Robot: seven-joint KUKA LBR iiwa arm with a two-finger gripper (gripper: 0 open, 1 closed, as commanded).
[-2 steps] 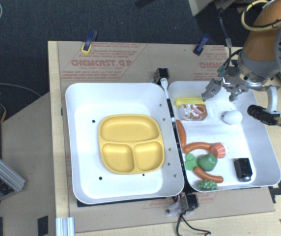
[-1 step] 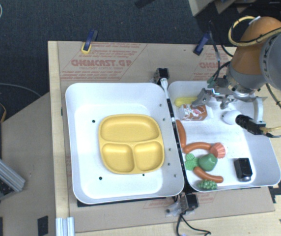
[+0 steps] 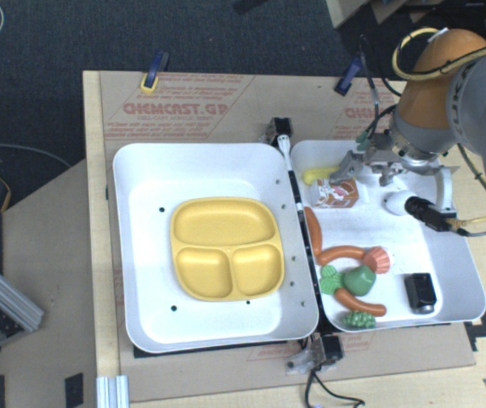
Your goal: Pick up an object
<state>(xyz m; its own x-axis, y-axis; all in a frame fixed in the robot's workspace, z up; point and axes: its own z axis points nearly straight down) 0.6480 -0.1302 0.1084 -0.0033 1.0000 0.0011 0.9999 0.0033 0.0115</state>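
Grey arm with orange band (image 3: 447, 83) enters from the right and reaches over the far end of the right shallow white plastic bin (image 3: 455, 270). Left shallow white plastic bin (image 3: 141, 228) carries a yellow three-compartment plastic tray (image 3: 226, 246) near its centre. Two-finger gripper (image 3: 370, 161) hangs above the right bin's far left corner; whether its fingers are apart or together cannot be told from this angle. Just beside the gripper, toward the bin's left wall, lie a red-and-white crinkled packet (image 3: 338, 194) and a small yellow toy piece (image 3: 318, 176). Along the left wall: an orange toy sausage (image 3: 313, 228). Near the bin's near left corner: a second orange sausage-shaped toy (image 3: 349, 254), a green toy vegetable (image 3: 358, 280), and a carrot-like orange toy (image 3: 360, 303). A small black rectangular block (image 3: 421, 291) sits by the near right corner. Nothing visibly gripped.
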